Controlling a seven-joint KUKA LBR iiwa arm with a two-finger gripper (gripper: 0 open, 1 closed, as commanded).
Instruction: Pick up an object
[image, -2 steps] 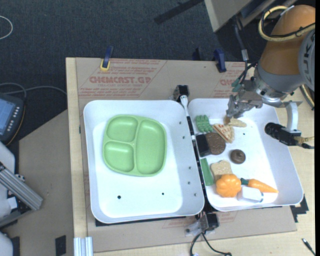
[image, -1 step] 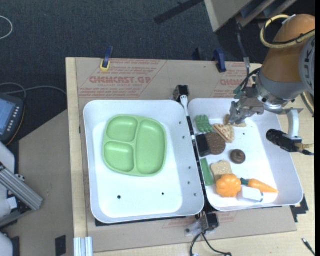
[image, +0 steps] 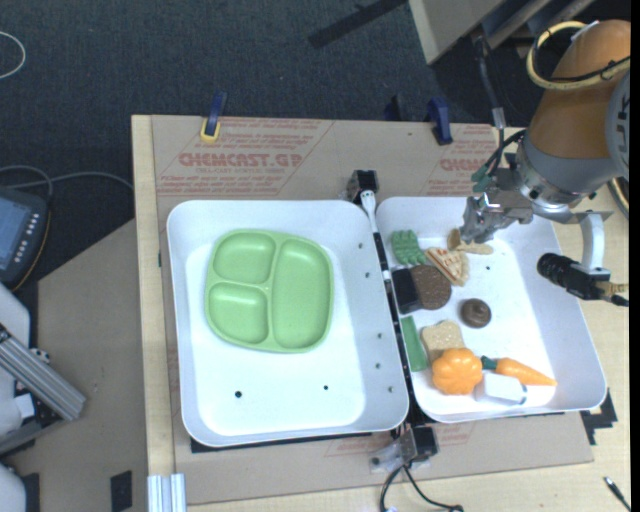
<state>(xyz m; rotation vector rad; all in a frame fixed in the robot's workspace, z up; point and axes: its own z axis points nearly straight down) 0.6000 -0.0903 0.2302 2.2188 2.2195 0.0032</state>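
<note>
My gripper (image: 478, 230) hangs low over the far middle of the right bin (image: 560, 330), reaching in from the right. Just left of it and below lie a small tan piece (image: 455, 240) and a striped sandwich wedge (image: 451, 265). Further left sits a green ridged item (image: 405, 246). Toward the front are a brown cookie (image: 433, 288), a black block (image: 405, 291), a dark chocolate doughnut (image: 476, 313), a bread slice (image: 441, 337), an orange pepper (image: 456, 371) and a carrot (image: 517, 372). Nothing shows in the gripper's grasp.
The left bin (image: 200, 380) holds a green divided plate (image: 270, 290). A green strip (image: 412, 343) lies along the right bin's left wall, and a white piece (image: 506, 392) sits at its front edge. The bins' shared walls run close together in the middle.
</note>
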